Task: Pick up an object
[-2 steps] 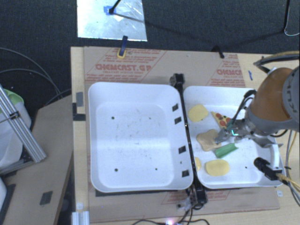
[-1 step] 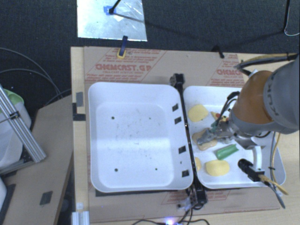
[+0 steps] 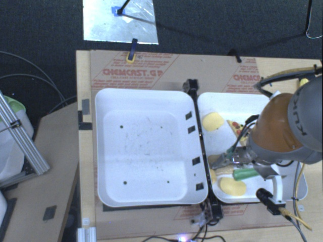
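1. Low in the right bin (image 3: 237, 101), the end effector (image 3: 222, 160) shows as a patch of grey metal near the bin's left wall, reaching out at nine o'clock from the wrist. Whether it is open, closed or gripping something I cannot tell; the metal parts blur together and the wrist covers much of them.

2. Behind it, the arm (image 3: 282, 127) fills the right half of that bin, its orange band uppermost. It likely hangs this low because the program has brought it down for a grab among the things on the bin floor.

3. Three candidates lie close by. A yellow round object (image 3: 213, 120) sits at twelve o'clock from the end effector, near but apart. A green object (image 3: 245, 173) lies at about four o'clock, just beside the metal. A second yellow piece (image 3: 232, 186) rests at about five o'clock, by the bin's front wall.

4. A small red and yellow item (image 3: 235, 127) lies at about one o'clock, partly hidden by cables.

5. The left bin (image 3: 146, 145) spreads out at nine o'clock, past the divider.

6. Both bins rest on a cardboard sheet (image 3: 166, 72) over the tabletop (image 3: 83, 84), presumably to keep them steady and together.
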Action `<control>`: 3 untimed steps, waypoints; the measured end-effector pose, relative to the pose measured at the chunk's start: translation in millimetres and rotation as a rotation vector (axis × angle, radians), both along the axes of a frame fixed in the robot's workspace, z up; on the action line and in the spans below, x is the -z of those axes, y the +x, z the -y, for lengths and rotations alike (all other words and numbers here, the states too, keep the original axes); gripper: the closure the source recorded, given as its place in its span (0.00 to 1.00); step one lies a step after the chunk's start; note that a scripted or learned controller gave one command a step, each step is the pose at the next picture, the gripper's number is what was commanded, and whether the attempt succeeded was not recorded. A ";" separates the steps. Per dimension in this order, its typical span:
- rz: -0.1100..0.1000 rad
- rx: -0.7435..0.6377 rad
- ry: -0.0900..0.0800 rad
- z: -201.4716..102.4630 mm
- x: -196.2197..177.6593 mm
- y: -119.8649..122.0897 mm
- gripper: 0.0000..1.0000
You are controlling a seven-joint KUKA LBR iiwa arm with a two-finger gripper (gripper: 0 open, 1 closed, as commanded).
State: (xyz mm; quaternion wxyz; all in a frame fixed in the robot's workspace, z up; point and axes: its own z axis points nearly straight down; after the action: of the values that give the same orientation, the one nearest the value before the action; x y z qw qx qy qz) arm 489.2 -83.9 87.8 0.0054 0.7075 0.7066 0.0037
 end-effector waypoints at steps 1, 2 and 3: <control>-0.003 -0.001 -0.001 68.2 -1.8 58.7 0.00; -0.006 -0.009 0.002 37.3 -6.1 110.3 0.00; -0.004 -0.008 0.000 39.6 -17.6 109.4 1.00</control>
State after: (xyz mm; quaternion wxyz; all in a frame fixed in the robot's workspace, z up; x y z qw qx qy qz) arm 598.6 -123.5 105.5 0.0039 0.7048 0.7094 0.0024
